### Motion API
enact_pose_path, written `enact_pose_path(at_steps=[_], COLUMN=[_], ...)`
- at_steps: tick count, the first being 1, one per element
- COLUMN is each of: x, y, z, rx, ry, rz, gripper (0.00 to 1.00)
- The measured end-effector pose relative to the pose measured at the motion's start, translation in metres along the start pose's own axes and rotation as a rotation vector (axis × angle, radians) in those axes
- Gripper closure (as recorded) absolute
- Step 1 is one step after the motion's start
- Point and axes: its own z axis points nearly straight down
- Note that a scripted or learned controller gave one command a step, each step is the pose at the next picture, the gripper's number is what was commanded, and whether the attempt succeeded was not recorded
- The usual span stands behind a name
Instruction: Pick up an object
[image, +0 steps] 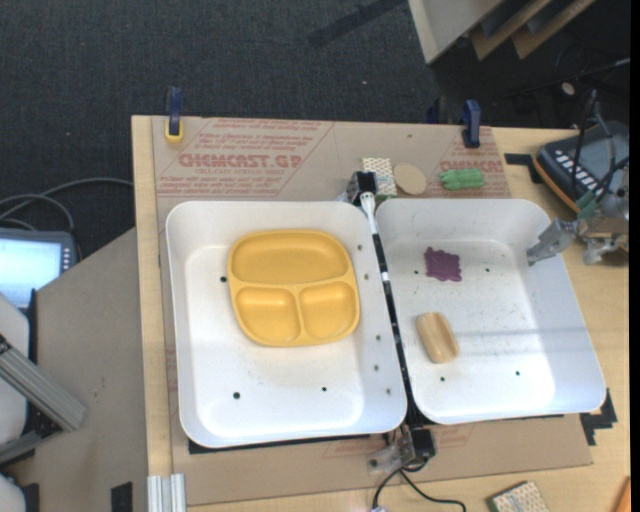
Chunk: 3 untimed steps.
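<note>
Two candidate objects were noted in the right bin (560, 330). A tan, rounded block (437, 337), shaped like a small loaf or cork, lay near the bin's left wall, roughly mid-depth. A flat purple piece (443, 264) with a ragged outline lay further back, well apart from the block. Neither was touched by anything.

The gripper (548, 243) was seen at the right bin's far right rim, above or just beside the wall; its state could not be told, as only a grey metallic end was resolved. Nothing was seen held.

The tan block was judged the better target: it stood proud of the floor and offered two long parallel sides. An approach from above was advised, with the closing axis set across the block's short width and clearance kept from the left wall. The purple piece was judged harder, being thin and probably soft, lying flush with the floor.

The left bin (200, 380) held a yellow divided plate (293, 287), smooth and matte, one large compartment at the back and two smaller in front. Both bins were white, shallow, round-cornered, with small dark dots on their floors. They rested on a brown cardboard sheet (250, 155) with red print, clamped at its back edge. A green object (462, 179) and a tan disc (410, 179) lay on the sheet behind the bins.
</note>
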Motion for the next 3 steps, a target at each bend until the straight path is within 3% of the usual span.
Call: enact_pose_path(at_steps=[1,2,3], x=[0.054,0.083,0.08], y=[0.0,0.069,0.067], z=[0.167,0.161,0.15], rx=[0.006,-0.006,-0.004], ry=[0.004,0.001,-0.002], rz=[-0.004,-0.006,-0.002], gripper=[0.0,0.0,1.0])
